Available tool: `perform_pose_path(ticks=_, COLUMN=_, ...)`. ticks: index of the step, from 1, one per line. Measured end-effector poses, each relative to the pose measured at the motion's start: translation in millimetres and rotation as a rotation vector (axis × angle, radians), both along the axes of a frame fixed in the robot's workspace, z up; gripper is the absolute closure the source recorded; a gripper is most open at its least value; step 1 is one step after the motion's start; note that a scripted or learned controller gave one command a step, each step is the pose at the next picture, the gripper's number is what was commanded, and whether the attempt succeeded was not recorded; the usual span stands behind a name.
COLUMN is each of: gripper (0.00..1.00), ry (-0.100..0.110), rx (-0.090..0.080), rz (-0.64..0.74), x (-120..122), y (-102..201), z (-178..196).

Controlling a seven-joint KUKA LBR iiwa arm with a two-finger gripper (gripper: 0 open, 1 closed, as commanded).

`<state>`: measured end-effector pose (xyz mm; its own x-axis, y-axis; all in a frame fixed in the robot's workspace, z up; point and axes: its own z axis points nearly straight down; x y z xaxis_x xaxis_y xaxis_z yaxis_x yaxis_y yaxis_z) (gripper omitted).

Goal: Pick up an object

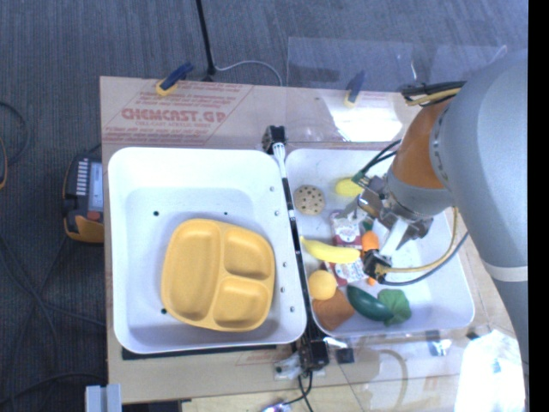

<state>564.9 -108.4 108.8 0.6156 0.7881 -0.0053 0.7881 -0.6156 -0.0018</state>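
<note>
Reaching into right bin, gripper hanging low over banana and packet (fingers' state: cannot tell). Sitting in left bin: yellow tray.

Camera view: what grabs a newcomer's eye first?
The yellow tray, lying alone in the left bin. Then the right bin, with a banana, a green pepper and a cookie, the arm reaching down over them with its gripper beside the banana.
</note>
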Motion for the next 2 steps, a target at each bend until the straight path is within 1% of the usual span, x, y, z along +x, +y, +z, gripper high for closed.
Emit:
perform_pose_path(ticks=1, gripper=1.00, ry=0.009, rx=-0.002, rz=0.001, x=-1, y=-1, z=6)
perform_pose_path(ticks=2, gripper=1.00, ry=-0.003, rx=0.000, rz=-0.216, x=30, y=9, z=119)
